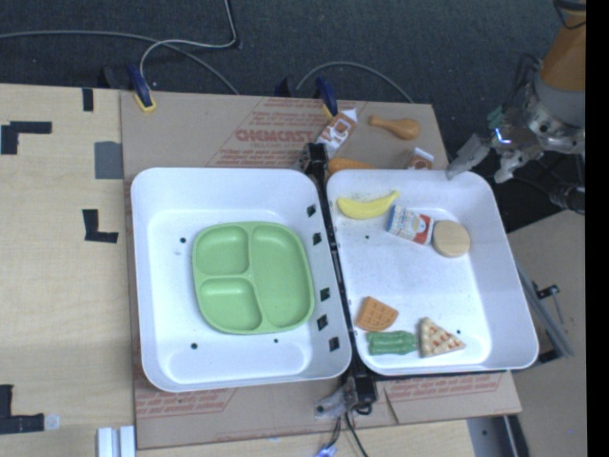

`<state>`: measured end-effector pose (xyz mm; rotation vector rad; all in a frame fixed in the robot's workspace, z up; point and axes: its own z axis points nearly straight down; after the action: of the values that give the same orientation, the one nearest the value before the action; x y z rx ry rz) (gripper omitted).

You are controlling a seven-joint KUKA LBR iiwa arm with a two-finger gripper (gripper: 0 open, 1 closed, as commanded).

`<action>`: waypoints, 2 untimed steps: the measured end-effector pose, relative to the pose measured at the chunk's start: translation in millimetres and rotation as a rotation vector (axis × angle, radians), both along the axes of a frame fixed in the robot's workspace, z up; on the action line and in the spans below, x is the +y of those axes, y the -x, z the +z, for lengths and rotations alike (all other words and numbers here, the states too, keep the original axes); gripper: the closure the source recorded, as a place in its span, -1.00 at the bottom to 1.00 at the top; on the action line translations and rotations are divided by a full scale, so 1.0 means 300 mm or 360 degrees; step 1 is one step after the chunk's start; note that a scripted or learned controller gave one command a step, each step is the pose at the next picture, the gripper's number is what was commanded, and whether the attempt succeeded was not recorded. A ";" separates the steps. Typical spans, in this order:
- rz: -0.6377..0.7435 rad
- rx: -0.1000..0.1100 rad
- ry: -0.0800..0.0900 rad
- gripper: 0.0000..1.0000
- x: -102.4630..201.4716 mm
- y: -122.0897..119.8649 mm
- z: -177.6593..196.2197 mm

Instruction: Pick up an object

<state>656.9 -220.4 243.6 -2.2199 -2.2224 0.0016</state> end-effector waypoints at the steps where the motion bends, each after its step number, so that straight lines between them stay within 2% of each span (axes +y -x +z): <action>1: 0.0002 -0.0017 0.0003 -1.00 0.261 0.060 -0.484; 2: 0.0000 0.0008 0.0020 -1.00 0.392 -0.037 -0.510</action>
<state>668.1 -102.7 90.5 -2.2238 -2.2263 0.0215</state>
